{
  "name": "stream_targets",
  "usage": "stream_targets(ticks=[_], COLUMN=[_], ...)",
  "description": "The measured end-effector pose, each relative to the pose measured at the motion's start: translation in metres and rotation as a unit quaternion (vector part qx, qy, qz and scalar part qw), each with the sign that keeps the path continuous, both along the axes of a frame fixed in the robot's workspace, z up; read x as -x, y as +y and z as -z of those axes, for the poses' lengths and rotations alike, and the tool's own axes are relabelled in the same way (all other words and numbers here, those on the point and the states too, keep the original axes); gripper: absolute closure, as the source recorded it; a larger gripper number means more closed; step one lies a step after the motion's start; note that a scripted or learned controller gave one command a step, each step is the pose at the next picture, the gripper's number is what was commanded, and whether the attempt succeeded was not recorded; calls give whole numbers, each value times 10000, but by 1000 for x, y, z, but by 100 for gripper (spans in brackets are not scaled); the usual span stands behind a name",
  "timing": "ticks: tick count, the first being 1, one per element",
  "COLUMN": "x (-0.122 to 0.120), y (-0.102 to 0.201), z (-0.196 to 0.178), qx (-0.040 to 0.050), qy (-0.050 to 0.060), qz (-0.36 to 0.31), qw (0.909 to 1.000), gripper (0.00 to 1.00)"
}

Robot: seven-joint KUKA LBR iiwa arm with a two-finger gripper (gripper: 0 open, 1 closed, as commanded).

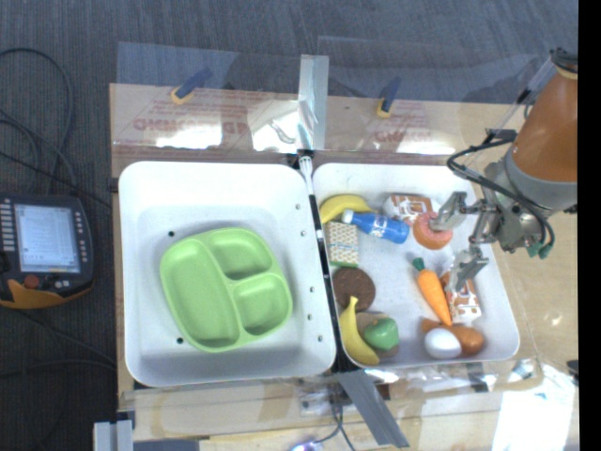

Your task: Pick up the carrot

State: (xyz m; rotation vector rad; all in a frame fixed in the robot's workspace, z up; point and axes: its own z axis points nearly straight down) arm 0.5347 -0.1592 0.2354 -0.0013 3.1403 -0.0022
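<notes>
Pincer [463, 235] hangs over the right bin [502, 294], jaws spread wide with nothing between them. Carrot [432, 292] lies just below and to its left, leaf end nearest the lower finger, apart from it. Crowding is the risk: a small carton [465, 301] presses along the carrot's right flank, a tomato [433, 232] sits by the upper finger, an egg [442, 343] beyond the carrot's tip. A descent slightly off could snag the carton or nudge the carrot away.
</notes>
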Motion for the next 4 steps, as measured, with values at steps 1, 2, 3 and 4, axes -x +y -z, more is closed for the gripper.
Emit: stream_targets(ticks=[1,2,3,4], x=[-2,-6,6,21], y=[0,-1,100,45], z=[136,124,50,-56], qx=[-1,29,-11,16], qy=[-41,-113,-23,-58], qz=[898,892,-187,-333], qw=[9959,9959,9998,9994], gripper=[0,100,100,100])
